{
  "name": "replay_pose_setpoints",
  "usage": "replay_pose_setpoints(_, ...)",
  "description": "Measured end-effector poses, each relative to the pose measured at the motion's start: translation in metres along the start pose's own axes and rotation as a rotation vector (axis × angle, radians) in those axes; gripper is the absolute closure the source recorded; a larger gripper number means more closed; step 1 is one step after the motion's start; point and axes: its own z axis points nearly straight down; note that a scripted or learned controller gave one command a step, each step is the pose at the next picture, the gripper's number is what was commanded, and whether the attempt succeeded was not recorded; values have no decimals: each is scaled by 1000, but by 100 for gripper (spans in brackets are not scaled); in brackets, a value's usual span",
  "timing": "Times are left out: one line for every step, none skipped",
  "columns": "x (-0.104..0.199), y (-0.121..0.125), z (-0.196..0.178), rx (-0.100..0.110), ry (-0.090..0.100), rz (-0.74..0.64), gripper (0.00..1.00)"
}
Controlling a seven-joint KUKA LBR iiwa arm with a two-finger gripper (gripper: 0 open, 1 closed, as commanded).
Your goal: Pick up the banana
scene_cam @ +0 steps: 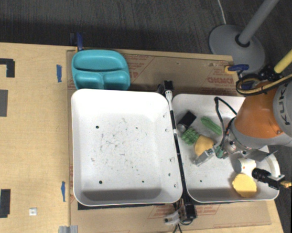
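The banana (203,145) is a yellow piece lying in the middle of the right bin (205,191), partly covered by the gripper. My gripper (212,153) is down in that bin at the banana's lower right edge, touching or nearly touching it. The grey arm with its orange band (257,118) comes in from the right and hides the bin's right part.
Around the banana lie a green toy (189,135), a second green piece (210,125) and a black object (186,119). A chunky yellow object (244,185) sits at the bin's front right. The left bin (119,194) adjoins; a teal tray (101,69) stands behind it.
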Motion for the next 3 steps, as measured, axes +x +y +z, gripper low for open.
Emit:
replay_pose_setpoints(85,-1,-99,-1,1,-502,0)
replay_pose_setpoints(172,31,-99,1,3,-626,0)
replay_pose_setpoints(244,65,-32,1,5,-972,0)
